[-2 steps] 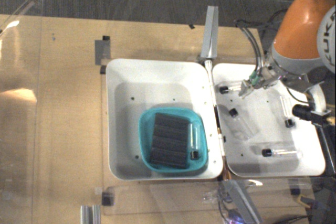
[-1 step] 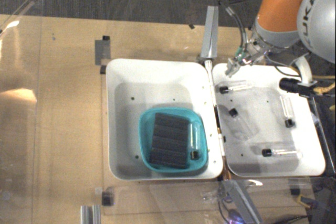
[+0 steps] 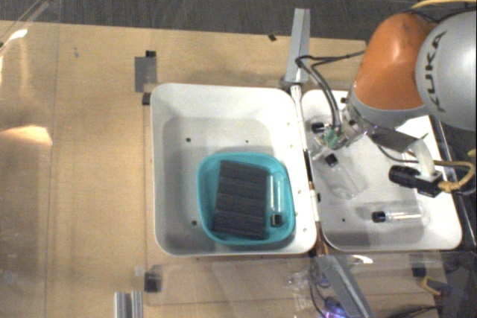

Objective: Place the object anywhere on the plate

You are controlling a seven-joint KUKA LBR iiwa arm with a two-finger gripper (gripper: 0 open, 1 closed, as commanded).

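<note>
A teal plate (image 3: 212, 173) lies in the left bin (image 3: 175, 123), toward its front. On the plate rest a dark ridged block (image 3: 240, 199) and a small clear tube with a black cap (image 3: 276, 205) along the block's right side. My gripper (image 3: 329, 145) hangs over the left part of the right bin (image 3: 440, 231), just right of the wall between the bins, with the orange wrist band above it. A clear bottle (image 3: 343, 179) lies in the right bin just below the gripper. Whether anything is between the fingers is hidden.
A clear tube with a black cap (image 3: 395, 217) lies near the front of the right bin. A grey upright post (image 3: 299, 37) stands behind the gap between the bins. The arm covers the back right of the right bin.
</note>
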